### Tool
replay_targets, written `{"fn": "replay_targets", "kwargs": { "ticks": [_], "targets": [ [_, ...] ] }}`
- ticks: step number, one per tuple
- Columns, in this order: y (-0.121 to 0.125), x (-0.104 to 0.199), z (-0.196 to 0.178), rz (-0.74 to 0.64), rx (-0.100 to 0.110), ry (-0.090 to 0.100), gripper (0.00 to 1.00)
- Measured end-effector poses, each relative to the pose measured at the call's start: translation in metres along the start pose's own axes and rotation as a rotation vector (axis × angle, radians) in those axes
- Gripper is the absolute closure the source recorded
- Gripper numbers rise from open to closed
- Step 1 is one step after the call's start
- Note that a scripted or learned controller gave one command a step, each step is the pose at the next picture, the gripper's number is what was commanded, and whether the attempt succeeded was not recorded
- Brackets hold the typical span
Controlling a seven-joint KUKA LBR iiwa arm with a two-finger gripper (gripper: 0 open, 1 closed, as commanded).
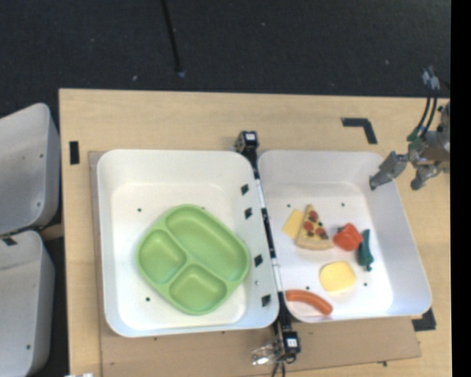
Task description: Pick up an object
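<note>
the gripper [403,173] hangs at the frame's right edge, its two fingers [383,172] spread apart and empty

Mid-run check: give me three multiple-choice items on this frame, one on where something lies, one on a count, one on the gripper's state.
1. Where is the green divided plate?
A. left bin
B. right bin
C. on the bare bench

2. How many toy foods lie in the right bin?
A. two
B. three
C. five

3. How does the gripper stand?
A. shut on the pizza slice
B. open, holding nothing, over the right bin's far right corner
C. pressed into the green plate

Answers:
1 A: the plate lies alone in the left bin.
2 C: cheese wedge, pizza slice, carrot, yellow piece, sausage.
3 B: its fingers are spread with nothing between them.
</note>
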State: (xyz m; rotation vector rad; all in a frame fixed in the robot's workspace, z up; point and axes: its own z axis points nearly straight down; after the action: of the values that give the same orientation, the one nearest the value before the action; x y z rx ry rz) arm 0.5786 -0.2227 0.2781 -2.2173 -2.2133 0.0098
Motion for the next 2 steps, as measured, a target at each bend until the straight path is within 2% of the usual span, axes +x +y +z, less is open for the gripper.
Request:
{"fn": "replay_targets", "kwargs": {
  "ticks": [1, 2],
  "targets": [
    [0.002, 0.001, -0.007, -0.002, -0.012, -0.002, 0.0],
    [0.005, 0.002, 0.035, -0.002, -0.008, -0.003, 0.0]
  ]
}}
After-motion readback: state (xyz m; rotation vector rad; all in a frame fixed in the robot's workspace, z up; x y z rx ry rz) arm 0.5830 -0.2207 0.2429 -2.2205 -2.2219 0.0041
